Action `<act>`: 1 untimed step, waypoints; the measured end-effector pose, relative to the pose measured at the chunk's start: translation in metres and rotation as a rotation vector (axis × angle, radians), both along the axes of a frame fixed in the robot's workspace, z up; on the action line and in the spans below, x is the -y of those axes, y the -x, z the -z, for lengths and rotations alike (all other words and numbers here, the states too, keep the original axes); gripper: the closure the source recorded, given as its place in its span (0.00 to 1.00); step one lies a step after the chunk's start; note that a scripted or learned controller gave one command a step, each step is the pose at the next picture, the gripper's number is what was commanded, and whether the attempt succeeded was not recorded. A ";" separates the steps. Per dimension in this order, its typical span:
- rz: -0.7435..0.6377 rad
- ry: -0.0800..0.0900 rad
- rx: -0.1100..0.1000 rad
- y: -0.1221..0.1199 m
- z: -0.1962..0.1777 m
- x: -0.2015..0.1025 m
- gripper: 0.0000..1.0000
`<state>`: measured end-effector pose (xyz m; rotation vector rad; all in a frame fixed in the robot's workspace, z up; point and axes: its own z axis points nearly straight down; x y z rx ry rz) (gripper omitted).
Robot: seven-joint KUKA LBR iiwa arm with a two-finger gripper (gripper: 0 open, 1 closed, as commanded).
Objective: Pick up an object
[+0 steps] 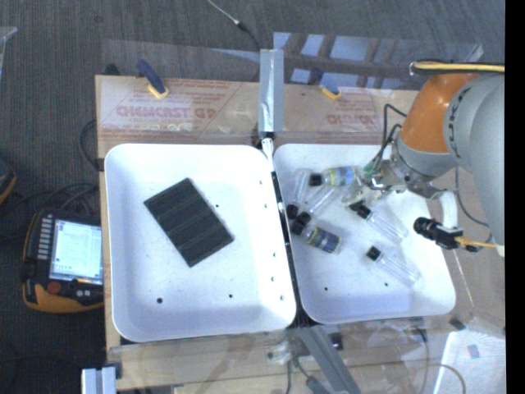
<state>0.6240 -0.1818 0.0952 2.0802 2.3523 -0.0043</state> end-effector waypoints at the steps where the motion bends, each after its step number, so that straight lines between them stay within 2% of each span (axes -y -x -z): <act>1: 0.072 -0.002 -0.003 -0.008 -0.099 -0.049 1.00</act>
